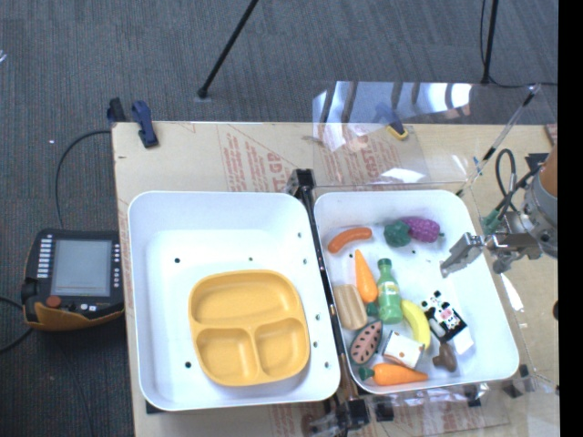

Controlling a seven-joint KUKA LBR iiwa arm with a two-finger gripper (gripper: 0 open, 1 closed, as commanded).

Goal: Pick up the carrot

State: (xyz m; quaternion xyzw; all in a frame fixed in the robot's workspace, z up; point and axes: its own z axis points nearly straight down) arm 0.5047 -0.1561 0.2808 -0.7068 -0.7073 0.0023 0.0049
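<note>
- gripper (469,253) sits over the right bin's (474,209) right edge, nothing between the fingers; open or clenched, can't tell
- carrot (365,277) lies mid-bin, well left of the gripper, pointing far-to-near, just left of the green bottle (389,292)
- second orange carrot-like piece (399,374) at the near edge
- sausage (350,238), broccoli (396,234), purple grapes (424,228) along the far side
- banana (416,321) near the bottle
- left bin (155,244) holds a yellow divided plate (247,326)
</note>
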